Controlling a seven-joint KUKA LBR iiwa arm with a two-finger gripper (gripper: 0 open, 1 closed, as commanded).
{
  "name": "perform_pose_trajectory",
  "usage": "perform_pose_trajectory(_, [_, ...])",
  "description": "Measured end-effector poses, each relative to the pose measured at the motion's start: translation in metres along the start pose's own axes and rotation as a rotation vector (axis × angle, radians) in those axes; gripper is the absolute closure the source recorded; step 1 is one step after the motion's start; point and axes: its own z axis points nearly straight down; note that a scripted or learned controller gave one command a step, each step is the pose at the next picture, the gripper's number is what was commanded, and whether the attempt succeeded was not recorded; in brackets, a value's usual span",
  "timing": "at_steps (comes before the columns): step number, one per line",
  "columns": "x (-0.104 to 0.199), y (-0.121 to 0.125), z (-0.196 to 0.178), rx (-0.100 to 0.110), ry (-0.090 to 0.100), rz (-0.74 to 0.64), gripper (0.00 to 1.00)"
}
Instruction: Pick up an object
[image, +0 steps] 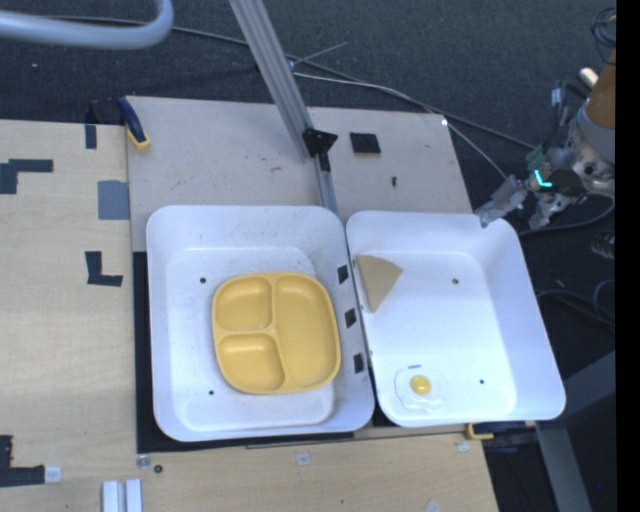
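Hovering outside the right bin's (520, 300) far-right corner, the fingers (515, 203) show no readable gap: cannot tell.

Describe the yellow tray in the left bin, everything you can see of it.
The yellow tray is a rounded-corner divided plate, looking like smooth plastic, with three compartments: two side by side at the far end and one at the near left, with the right section running long. It lies flat, right side up, slightly rotated, on the floor of the left bin, near its middle. Its compartments hold nothing, and nothing else touches it.
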Motion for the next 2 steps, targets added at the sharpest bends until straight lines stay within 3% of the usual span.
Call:
perform_pose_trajectory(1, [0.0,0.0,-0.001,-0.002,0.0,0.0,0.0])
perform_pose_trajectory(2, [0.005,0.003,0.044,0.002,0.0,-0.001,0.0])
